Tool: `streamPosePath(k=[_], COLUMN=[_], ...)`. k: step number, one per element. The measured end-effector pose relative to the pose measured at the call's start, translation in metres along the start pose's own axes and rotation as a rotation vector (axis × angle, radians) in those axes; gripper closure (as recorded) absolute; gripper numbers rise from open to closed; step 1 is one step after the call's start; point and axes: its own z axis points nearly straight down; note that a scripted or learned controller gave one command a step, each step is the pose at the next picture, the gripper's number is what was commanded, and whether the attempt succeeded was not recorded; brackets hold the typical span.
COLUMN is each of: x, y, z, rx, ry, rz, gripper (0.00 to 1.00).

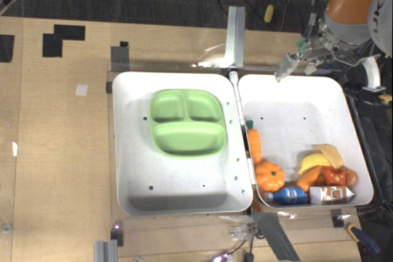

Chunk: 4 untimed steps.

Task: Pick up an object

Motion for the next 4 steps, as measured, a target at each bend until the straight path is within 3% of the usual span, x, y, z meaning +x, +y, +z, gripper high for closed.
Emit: streamPosePath(k=[1,2,3,4], x=[0.046,0.038,0.121,0.081], y=[-0.013,0.008,0.032,-0.022], z=[0.051,0.050,0.050,0.050], rx=[0.007,0.003,0.004,0.004], ry=[0.001,0.001,0.003,0.002], rz=[0.604,0.234,0.362,0.089], gripper=[0.00,0.00,0.00,0.00])
